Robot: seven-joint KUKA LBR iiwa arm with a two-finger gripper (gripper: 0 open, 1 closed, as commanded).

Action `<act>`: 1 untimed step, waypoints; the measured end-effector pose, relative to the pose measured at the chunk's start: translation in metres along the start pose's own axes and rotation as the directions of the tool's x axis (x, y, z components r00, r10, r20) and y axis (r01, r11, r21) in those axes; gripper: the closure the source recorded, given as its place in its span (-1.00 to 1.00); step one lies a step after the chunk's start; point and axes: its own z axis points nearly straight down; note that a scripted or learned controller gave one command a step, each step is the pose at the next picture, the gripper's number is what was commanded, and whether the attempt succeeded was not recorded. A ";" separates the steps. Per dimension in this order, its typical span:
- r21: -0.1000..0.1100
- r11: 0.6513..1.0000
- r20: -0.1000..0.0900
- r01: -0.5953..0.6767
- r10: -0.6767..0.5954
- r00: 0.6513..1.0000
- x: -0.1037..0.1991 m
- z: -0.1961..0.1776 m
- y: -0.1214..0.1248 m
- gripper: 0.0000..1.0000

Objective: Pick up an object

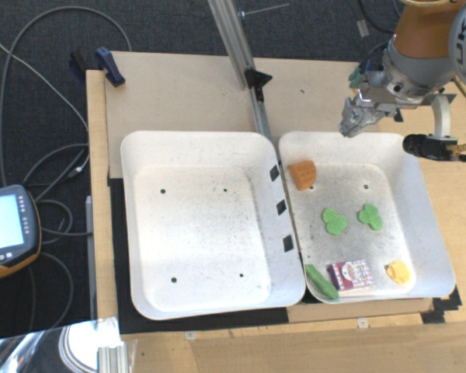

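The grey arm with its orange band reaches in from the right, its gripper [352,125] pointing down.

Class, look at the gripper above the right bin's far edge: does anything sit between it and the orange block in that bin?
Nothing visible does. The gripper hangs over the right bin's far rim, and the orange block lies at the near-left of it with bare bin floor between. The two green pieces lie farther on.

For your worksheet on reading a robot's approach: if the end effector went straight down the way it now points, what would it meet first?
Most likely the far rim of the right bin, or bare floor just inside it. The end effector hangs over that edge; the orange block lies off to the side. Depth is uncertain from this slanted view.
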 end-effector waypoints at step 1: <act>0.002 1.000 0.000 0.000 0.000 1.000 0.053 0.011 -0.029 1.00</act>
